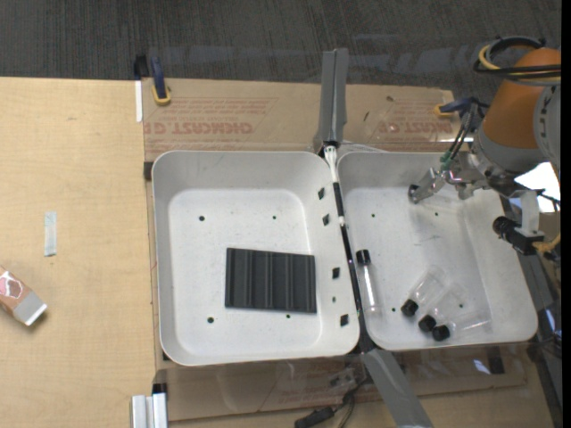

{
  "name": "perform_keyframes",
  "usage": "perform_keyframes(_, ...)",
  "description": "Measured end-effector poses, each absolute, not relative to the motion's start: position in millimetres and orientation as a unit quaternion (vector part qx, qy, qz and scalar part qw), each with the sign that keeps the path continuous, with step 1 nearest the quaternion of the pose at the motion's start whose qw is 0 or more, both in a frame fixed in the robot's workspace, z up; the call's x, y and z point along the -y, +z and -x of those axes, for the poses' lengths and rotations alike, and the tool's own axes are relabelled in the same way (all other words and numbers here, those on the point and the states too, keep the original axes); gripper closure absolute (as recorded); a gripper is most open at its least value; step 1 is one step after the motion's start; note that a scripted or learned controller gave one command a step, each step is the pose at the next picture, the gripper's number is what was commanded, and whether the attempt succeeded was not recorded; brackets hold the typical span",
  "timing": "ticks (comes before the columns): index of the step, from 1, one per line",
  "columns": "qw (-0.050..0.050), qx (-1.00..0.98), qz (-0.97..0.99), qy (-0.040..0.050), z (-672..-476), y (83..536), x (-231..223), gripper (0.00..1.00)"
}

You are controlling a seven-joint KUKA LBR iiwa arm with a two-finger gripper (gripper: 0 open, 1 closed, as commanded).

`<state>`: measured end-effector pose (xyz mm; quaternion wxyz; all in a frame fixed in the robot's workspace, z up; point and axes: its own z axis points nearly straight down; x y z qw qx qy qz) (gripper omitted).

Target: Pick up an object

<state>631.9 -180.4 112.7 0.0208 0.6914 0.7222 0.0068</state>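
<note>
While the jaws hang over the rear of the right bin (pixel 500 333), close to its back wall, I cannot tell from this slanted overhead view whether they stand wide or narrow; the metal there is small and glinting. Nothing visibly sits between them, so I log no hold. My wrist (pixel 466 178) sits just behind them, and the orange band (pixel 516 110) above it is toward the bin's far right corner.

Candidates, nearest first:
- Clear pieces with black caps (pixel 426 315), bunched toward the front of the right bin, well apart from the jaws.
- Thin pen-like stick (pixel 365 281), lying lengthwise just beside that bin's left wall, dark at its upper end.
- Dark ribbed slab (pixel 270 280), flat in the middle of the left bin (pixel 169 239).

Outside the bins, on the table (pixel 71 150): a small grey strip (pixel 50 234) and a capped tube (pixel 18 298) near the left edge, both far from me.

Step in hand, as I judge it: approach. No object is picked yet and no target is bracketed.

Next move calls for: travelling forward toward the front of the right bin, centring over one capped piece rather than the cluster, then descending. The clear bodies are hard to read and may slip or roll. The stick hugs the wall, leaving little room on that side. The slab looks too flat for an easy pinch.
</note>
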Motion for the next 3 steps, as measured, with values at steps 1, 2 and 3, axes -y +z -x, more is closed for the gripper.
perform_keyframes(1, 0.0, -0.751, -0.66, -0.0001, -568.4, 92, 198, 0.0)
perform_keyframes(2, 0.001, -0.807, -0.59, -0.0001, -547.2, 257, 192, 0.0)
perform_keyframes(3, 0.001, -0.849, -0.528, -0.0005, -544.5, 376, 218, 0.0)
